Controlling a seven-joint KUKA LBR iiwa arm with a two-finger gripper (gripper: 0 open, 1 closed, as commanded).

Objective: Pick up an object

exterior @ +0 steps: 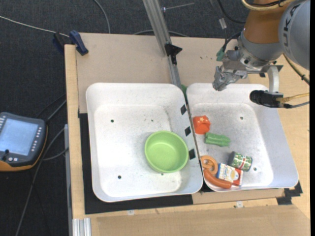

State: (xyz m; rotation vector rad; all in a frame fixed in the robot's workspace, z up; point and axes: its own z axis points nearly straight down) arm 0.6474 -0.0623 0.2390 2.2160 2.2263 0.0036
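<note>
Two white bins side by side on the counter (123, 58): left bin (106, 107) with a green bowl (166, 152); right bin (268, 132) with an orange piece (201, 124), a green piece (217, 140), a small green can (240, 161), a small carton (229, 173) and an orange-red curved piece (211, 173). All candidate objects clustered in the near left part of the right bin, close to the divider between the bins. Hand (220, 83) above the far left corner of the right bin, well apart from every object, nothing visible between the fingers; open or closed state not discernible at this angle. Likely faults from this position: descent straight down onto the bin rim or bare floor, resulting in an empty grasp; contact with the divider wall during approach to the orange piece, owing to its closeness to that wall; simultaneous contact with carton, can and curved piece, owing to tight packing, with slip or push-away likely. Arm (273, 18) entering from the right, orange band above the wrist, wrist pitched downward, hand tilted toward the bin corner.
</note>
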